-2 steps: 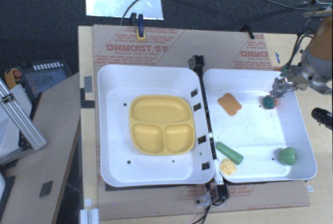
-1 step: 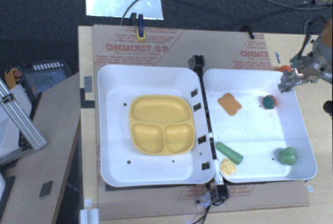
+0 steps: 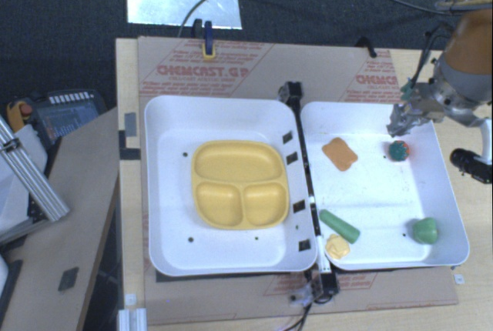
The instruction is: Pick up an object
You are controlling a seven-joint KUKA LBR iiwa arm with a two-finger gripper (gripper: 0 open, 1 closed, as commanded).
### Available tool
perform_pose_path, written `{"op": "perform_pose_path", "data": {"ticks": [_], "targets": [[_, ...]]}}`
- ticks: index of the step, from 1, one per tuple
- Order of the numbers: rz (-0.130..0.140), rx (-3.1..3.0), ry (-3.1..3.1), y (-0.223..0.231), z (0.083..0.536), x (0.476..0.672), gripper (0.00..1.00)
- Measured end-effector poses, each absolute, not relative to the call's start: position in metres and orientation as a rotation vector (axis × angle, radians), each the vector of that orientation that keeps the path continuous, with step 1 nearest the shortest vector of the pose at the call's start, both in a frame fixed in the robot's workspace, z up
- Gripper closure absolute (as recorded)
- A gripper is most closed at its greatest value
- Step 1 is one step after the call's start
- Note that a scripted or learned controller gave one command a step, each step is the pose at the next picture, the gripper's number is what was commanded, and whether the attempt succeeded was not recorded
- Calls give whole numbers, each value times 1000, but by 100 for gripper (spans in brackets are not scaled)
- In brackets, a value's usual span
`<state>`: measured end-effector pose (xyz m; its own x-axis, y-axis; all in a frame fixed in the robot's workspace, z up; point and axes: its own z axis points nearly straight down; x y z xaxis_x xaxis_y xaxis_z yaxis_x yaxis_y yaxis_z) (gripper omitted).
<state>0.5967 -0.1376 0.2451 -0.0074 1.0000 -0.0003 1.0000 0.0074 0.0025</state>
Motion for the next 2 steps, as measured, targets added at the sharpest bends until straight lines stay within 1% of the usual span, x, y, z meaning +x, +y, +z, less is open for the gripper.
{"op": "perform_pose_path", "data": {"ticks": [1,2], "targets": [[3,2211,2230,-83,233,601,100],[4,2211,2232,-24,240,601,100]]}}
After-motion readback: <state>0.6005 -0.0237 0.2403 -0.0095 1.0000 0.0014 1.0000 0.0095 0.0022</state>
